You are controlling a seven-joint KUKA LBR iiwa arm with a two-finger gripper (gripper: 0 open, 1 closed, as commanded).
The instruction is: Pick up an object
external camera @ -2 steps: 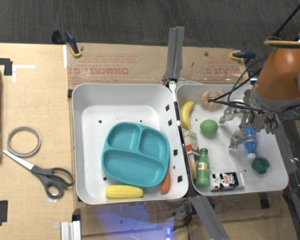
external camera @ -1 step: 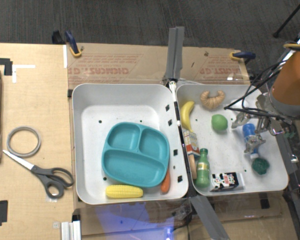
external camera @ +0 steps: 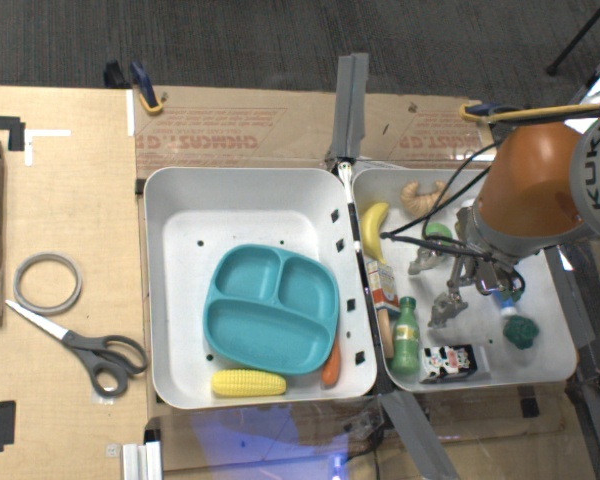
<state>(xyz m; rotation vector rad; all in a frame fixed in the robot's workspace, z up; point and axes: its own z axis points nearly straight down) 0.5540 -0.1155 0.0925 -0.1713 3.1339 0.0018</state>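
The arm is reaching in from the right and is hanging over the right bin [external camera: 555, 368]. The gripper [external camera: 448, 303] is pointing down toward the bin floor, with its metal fingers [external camera: 442, 313] standing slightly apart and nothing lying between them; the gripper is therefore released and is holding nothing.

The nearest candidate is the green bottle [external camera: 406, 336]. It is lying just beside the gripper, toward the left and a little toward the near edge of the bin. Its long axis is running from the far side to the near side, roughly parallel to the divider between the bins, with the cap at the far end.

Other items are sharing the right bin: a banana [external camera: 374, 228] near the divider, a dark green object [external camera: 521, 332] to the right of the gripper, and a small black-and-white item [external camera: 448, 361] near the front wall.

Judgement: a short shift leftward is needed before descent, with the fingers closing across the bottle's narrow width.
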